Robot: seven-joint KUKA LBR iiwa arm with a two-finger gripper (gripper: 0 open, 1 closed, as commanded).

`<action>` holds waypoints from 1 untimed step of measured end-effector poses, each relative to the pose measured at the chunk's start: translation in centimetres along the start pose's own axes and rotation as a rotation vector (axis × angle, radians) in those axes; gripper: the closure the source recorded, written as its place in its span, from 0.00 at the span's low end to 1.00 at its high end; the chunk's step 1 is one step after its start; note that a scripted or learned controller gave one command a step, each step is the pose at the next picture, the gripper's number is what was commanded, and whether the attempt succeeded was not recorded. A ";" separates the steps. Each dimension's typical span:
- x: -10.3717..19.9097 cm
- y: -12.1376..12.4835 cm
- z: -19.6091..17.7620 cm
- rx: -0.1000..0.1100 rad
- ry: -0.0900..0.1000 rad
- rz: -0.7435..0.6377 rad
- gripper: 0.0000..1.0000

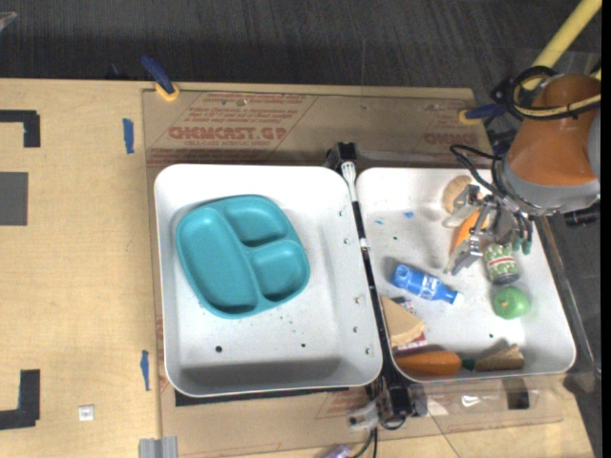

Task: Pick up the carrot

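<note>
Carrot (465, 229): slim, orange, slanted beneath gripper (470, 241), right bin's (563, 351) far edge. Finger state: cannot tell. Close across its width, clear of the small can (502, 261).

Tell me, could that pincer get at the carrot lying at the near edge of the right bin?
Probably yes. The carrot lies uncovered at the bin's front wall, while the pincer hangs farther back among other items. The wall beside it may hamper a grip.
</note>
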State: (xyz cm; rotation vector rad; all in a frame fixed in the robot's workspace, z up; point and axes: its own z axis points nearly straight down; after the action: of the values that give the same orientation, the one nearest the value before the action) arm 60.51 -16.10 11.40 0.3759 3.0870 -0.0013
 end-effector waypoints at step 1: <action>-0.3 0.1 -1.2 0.000 -0.011 0.000 1.00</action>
State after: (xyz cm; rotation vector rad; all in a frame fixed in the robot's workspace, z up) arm 60.80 -16.10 12.64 0.3740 3.0765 -0.0028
